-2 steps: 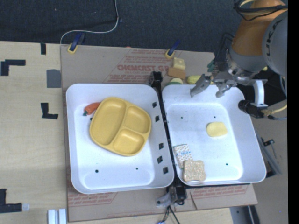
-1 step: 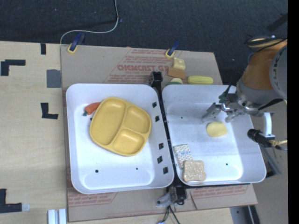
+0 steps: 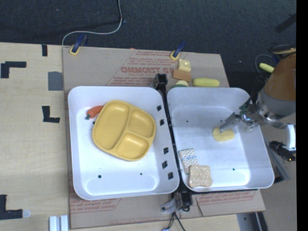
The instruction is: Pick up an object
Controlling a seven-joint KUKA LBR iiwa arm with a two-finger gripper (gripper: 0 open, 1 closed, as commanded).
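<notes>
Left bin point(image 3: 82, 143): yellow plate point(image 3: 124, 129), orange carrot point(image 3: 95, 111) peeking out beside it.
Right bin point(image 3: 250, 172): cracker point(image 3: 199, 175), small yellow piece point(image 3: 224, 135).
End effector point(image 3: 228, 126): just above the yellow piece; spread or pressed together, I cannot tell.
Risk: soft piece may slide away if touched off-center.

Tool point(image 3: 227, 127) above yellow piece point(image 3: 224, 135), right bin point(image 3: 250, 174)

Dark carpet-like floor point(image 3: 57, 8) across the top, w/ a thin pale cable point(image 3: 117, 13) looping over it. Light wood bench point(image 3: 29, 143) on the left, black tape marks point(image 3: 13, 68) on it. Brown cardboard sheet point(image 3: 139, 66) lies on the bench, held by two clamps point(image 3: 76, 46) at its far edge. Lighting even, no hard shadows.
</notes>
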